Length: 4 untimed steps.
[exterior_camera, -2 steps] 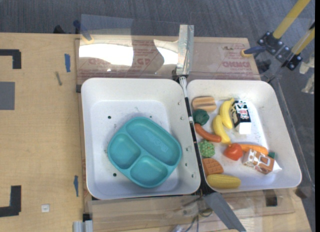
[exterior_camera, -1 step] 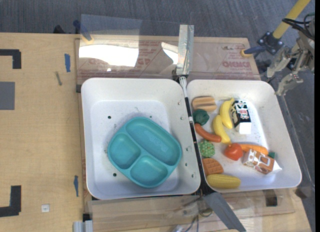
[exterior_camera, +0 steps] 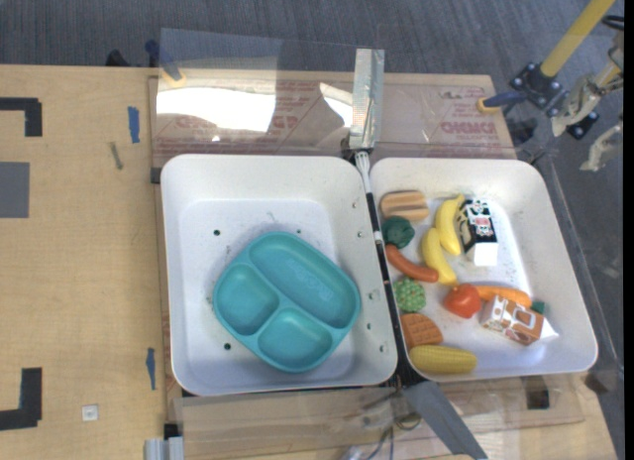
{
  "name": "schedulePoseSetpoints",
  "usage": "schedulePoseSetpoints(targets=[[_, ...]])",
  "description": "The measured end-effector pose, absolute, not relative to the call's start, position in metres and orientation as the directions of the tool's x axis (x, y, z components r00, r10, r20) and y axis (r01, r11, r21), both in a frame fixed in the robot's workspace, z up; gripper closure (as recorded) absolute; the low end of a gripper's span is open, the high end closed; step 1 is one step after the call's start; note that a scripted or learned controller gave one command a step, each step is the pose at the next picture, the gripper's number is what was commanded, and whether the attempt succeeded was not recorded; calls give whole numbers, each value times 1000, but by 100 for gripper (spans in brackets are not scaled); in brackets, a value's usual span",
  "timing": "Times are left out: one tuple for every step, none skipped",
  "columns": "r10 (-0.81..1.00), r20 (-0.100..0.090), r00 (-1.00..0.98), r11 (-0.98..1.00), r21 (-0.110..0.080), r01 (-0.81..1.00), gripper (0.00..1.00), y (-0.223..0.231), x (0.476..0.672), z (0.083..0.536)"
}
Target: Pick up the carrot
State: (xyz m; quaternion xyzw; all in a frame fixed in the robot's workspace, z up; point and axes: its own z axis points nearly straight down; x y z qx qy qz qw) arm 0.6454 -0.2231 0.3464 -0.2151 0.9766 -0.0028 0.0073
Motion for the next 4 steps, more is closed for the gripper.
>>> schedulePoseSetpoints(targets=[[-730,-9,-683,683,-10,-730,100,-222,661,363],[-915,-4,-403,403,0,-915,100,-222,629,284],[-967,-4,-256,256,-9,-966,100,-223,648,300],[-999,-2,48,-48,-11,-999,100,-222,664,336]])
